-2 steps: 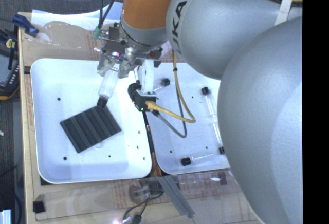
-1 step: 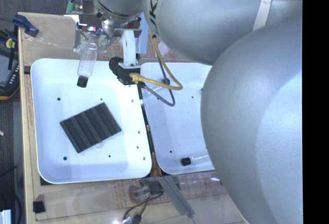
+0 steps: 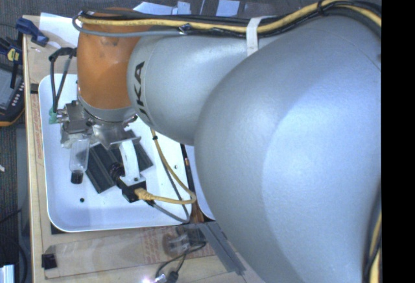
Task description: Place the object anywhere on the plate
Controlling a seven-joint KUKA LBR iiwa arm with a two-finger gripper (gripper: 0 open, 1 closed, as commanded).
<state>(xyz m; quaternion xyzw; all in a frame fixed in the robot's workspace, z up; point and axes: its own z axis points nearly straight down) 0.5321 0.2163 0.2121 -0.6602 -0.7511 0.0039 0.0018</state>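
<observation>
The object is hard to pick out here. A small dark bit (image 3: pixel 76 177) sits low in the white bin (image 3: pixel 71 213), in the left part of the frame, just left of the pincer. I cannot tell if that bit is the object.

The big grey arm (image 3: pixel 285 145) comes in from the right and covers most of the frame. Its round body hides the right side of the worktop (image 3: pixel 117 246). The brown wood of the worktop shows along the bottom and down the left edge.

The white bin lies on the worktop in the left half of the frame. Its floor is bright and white around the pincer.

The orange band (image 3: pixel 104 67) on the arm is in the upper left, above the bin. A long yellow and black cable (image 3: pixel 305 15) runs along the top of the arm.

The pincer (image 3: pixel 104 161) hangs under the orange band, low over the bin floor. It has black blocks and a white part. I cannot tell if it is open or closed, or if it grips anything.

A thin yellow wire (image 3: pixel 165 198) loops from the pincer toward the bottom middle. A tiny black dot (image 3: pixel 82 200) lies on the bin floor below the small dark bit.
</observation>
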